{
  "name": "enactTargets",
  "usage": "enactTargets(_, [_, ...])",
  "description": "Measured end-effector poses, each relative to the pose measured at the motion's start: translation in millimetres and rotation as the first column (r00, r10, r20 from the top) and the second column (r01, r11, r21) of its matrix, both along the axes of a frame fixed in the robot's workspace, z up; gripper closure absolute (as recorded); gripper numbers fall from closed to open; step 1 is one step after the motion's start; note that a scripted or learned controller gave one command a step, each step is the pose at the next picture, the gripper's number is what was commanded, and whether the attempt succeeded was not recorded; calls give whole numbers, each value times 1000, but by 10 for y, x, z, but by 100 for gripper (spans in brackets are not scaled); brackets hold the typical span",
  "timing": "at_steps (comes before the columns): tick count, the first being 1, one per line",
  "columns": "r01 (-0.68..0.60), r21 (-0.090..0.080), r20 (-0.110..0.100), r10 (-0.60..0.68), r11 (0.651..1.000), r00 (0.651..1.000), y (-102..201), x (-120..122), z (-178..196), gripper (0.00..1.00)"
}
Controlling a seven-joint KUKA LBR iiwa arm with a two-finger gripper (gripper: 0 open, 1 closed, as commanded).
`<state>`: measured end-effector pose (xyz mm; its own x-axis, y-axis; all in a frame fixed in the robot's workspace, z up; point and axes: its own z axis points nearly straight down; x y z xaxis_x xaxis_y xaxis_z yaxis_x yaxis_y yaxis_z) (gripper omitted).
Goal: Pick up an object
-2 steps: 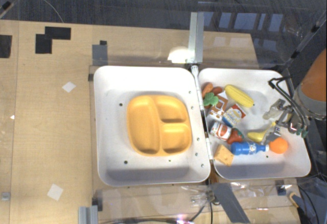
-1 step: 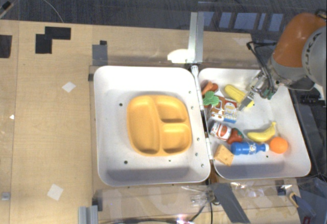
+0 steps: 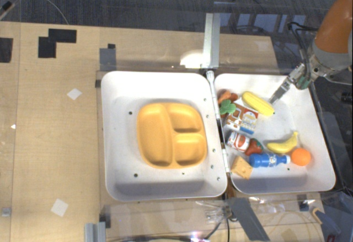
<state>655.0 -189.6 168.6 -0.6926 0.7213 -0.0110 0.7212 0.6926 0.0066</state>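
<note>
Claw (image 3: pixel 274 97) low over the right bin (image 3: pixel 314 180), tip beside the yellow corn cob (image 3: pixel 258 103); opening indiscernible, nothing visibly held.

Robot arm (image 3: pixel 335 37): an orange and grey body with a thin, dark tool end.

A broad, rounded orange band is seen at the upper right, and a grey wrist section is fitted beneath it. A small block with a greenish tint is mounted where the wrist narrows, and a slim dark gripper (image 3: pixel 274 98) is extended from it to a fine tip. Dark cables are seen beside the arm near the orange band. No markings can be made out.
</note>
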Motion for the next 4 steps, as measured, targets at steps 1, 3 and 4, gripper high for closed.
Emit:
enactTargets(1, [-57,2,-9,57,998,998,-109,-579,-156,0])
enactTargets(3, [12,1,-5,-12,1000,1000,-104,-733,-751,0])
enactTargets(4, [143,6,-1,-143,990,990,691,-130,-815,0])
